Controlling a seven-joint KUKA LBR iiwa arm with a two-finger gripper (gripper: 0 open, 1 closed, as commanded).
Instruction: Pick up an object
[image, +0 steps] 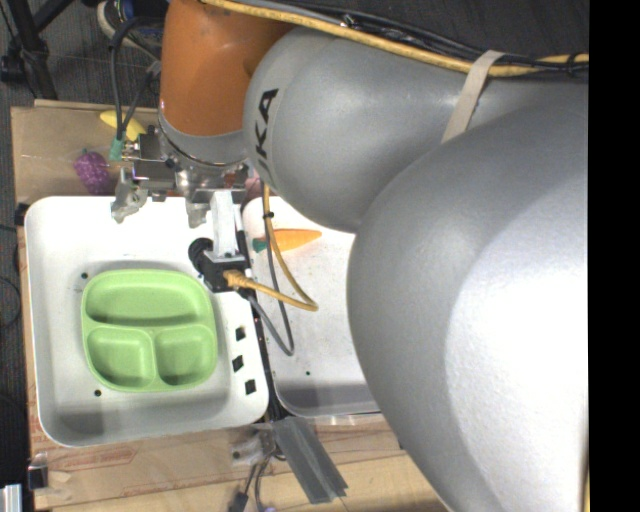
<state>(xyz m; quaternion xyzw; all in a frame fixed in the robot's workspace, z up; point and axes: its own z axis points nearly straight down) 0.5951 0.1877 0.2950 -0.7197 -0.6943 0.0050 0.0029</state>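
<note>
Wood bench (60, 130) under two white bins side by side; dark floor and cables along top edge. Arm (420, 200) comes in from right, huge in frame, smooth grey shell, orange band (205, 65) above wrist, wrist bent down over far edge of left bin (50, 250). Gripper (150, 190) sits at that bin's top rim, metal parts and cables around it; finger state cannot tell, nothing seen held. Black bracket and yellow cable (275, 290) hang below wrist over the seam between bins. Arm hides most of right bin (320, 350); only its left strip shows. Green tray (150, 330) in left bin, glossy plastic, three compartments, rounded corners, lying flat. Orange cone-like object (295, 239) in right bin, partly hidden. Purple knobbly object (92, 170) and yellow piece (115, 122) on bench behind left bin, the yellow half hidden.
</note>
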